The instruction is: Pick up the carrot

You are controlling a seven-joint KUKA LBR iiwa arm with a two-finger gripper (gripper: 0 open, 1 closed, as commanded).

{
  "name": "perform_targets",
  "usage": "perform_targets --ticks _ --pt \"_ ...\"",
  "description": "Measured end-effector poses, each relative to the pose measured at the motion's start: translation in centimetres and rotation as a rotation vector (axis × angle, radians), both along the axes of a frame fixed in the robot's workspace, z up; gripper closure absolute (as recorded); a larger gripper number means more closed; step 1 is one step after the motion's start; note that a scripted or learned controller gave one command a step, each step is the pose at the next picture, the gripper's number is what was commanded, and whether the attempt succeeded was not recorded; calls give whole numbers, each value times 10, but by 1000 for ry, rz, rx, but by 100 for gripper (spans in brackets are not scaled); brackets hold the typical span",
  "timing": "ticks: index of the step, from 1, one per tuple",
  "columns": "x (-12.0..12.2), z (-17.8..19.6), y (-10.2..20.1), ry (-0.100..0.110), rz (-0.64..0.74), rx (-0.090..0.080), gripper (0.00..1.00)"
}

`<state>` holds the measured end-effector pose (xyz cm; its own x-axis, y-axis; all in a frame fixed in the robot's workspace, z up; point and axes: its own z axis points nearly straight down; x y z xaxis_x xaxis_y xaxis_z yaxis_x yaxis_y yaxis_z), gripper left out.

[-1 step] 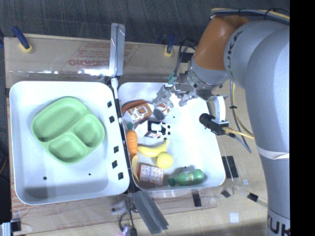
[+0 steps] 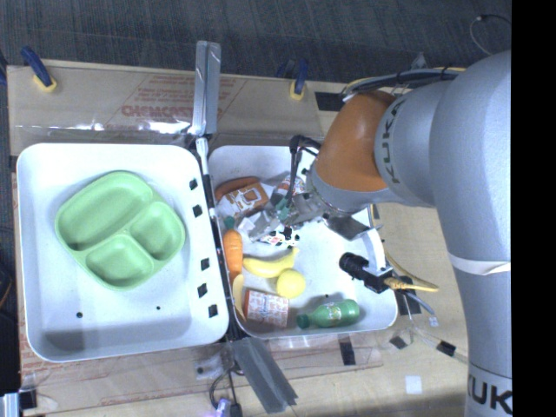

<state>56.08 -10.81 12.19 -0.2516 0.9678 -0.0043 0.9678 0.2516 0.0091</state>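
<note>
The approach step appears to be in hand: the grey arm (image 2: 452,155) is bent in from the right over the right-hand bin (image 2: 369,315), its gripper (image 2: 287,205) lowered among clutter, perhaps above a packet. How the gripper stands cannot be told. The carrot (image 2: 233,252) is left lying by the bin's left wall, so a shift towards it is called for.

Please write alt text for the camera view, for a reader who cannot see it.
A grey robot arm reaches from the right over the right bin, where a carrot lies at the left wall beside a banana, a lemon and a green bottle. The left bin holds a green divided plate.
</note>
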Motion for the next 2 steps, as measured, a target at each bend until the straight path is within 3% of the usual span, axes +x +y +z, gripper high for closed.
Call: perform_targets --ticks 1,2 --pt "2 -15 2 -21 1 -12 0" --pt "-13 -15 2 -34 -242 0 0"
